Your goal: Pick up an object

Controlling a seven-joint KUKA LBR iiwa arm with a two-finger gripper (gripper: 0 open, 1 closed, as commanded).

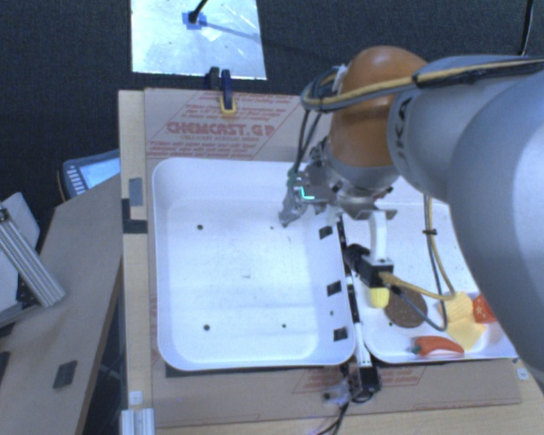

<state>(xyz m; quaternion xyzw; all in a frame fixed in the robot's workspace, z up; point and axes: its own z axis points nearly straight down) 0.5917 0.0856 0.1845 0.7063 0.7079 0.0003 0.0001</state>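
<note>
A: The arm is hanging over the divider between the bins, and the claw (295,208) is hovering by the left bin's (177,270) far right corner. Open or closed, I cannot tell.

B: Where are the objects sitting?

A: All crowding the right bin's (394,352) near edge: a yellow block (378,296) by the divider, a brown disc (405,309) touching it, a pale yellow piece (462,320), something orange-red (482,309), and an orange carrot shape (438,345) along the near rim.

B: Room to move?

A: The left bin's white floor is lying open, but the grey arm (490,152) is covering much of the right bin.
</note>
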